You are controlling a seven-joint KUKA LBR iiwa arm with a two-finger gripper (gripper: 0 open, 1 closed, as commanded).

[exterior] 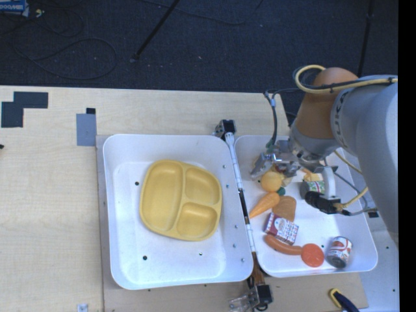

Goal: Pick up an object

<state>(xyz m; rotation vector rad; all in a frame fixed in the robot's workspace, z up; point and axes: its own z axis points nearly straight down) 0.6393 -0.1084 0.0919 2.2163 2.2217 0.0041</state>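
The gripper (pixel 281 162) hangs low in the right bin (pixel 364 255) just above the yellow fruit (pixel 272 182); its grip state cannot be told; carrot (pixel 263 205) beside

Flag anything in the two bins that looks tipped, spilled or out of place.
The small can in the right bin lies on its side near the front corner. The toy food there, carrot and hot dog included, sits in a loose jumble. The yellow divided plate in the left bin lies flat.

Yellow tray (pixel 180 199); 2 white bins (pixel 123 265); orange carrot (pixel 264 205); red-white packet (pixel 281 228).
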